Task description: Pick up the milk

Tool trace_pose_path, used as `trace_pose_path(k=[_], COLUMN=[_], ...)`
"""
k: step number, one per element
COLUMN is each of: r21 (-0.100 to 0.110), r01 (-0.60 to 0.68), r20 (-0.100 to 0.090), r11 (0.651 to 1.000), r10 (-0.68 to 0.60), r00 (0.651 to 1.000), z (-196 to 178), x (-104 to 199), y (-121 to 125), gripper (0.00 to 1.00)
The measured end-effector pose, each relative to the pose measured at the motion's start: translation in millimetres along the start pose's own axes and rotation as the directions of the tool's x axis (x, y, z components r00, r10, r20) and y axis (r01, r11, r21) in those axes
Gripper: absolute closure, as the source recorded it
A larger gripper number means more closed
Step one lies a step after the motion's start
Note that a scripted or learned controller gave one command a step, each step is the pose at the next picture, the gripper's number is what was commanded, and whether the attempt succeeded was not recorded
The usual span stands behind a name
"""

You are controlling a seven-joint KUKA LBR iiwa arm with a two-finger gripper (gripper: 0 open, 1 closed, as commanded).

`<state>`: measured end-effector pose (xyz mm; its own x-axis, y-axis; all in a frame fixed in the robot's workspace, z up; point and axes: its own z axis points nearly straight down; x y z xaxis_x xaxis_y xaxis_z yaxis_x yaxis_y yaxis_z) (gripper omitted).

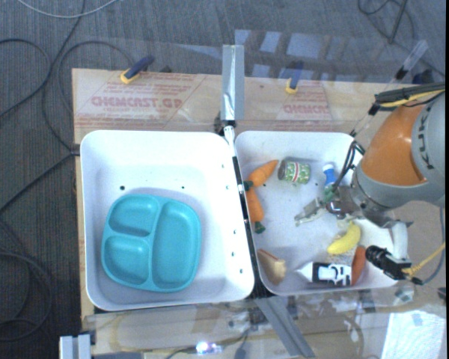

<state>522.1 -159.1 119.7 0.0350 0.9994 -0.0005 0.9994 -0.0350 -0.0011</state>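
Observation:
A small white bottle with a blue cap (328, 175), which looks like the milk, stands near the back of the right bin (299, 142). It is partly hidden by the arm's wrist. My gripper (310, 212) hangs low over the middle of that bin, in front and slightly left of the bottle and apart from it. Nothing shows held in it. The grey arm with its orange band (393, 159) comes in from the right.
The right bin also holds a green can (294, 172), two carrots (262, 173) (254, 209), a banana (345, 239), a black-and-white bottle (330, 273), a brown bread piece (272, 263) and an orange piece (358, 265). A teal divided plate (151, 240) lies in the left bin.

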Motion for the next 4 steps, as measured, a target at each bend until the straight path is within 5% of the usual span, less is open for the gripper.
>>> trace_pose_path(k=[1,2,3,4], r21=[0.000,0.001,-0.003,-0.002], r01=[0.121,0.250,0.260,0.294], r20=[-0.002,0.000,-0.008,0.003], r11=[0.993,0.968,0.966,0.956], r10=[-0.121,-0.250,-0.260,-0.294], r00=[0.993,0.968,0.966,0.956], z=[6,21,26,-57], x=[-39,-22,-53,-58], y=[58,25,85,145], gripper=[0.00,0.00,0.00,0.00])
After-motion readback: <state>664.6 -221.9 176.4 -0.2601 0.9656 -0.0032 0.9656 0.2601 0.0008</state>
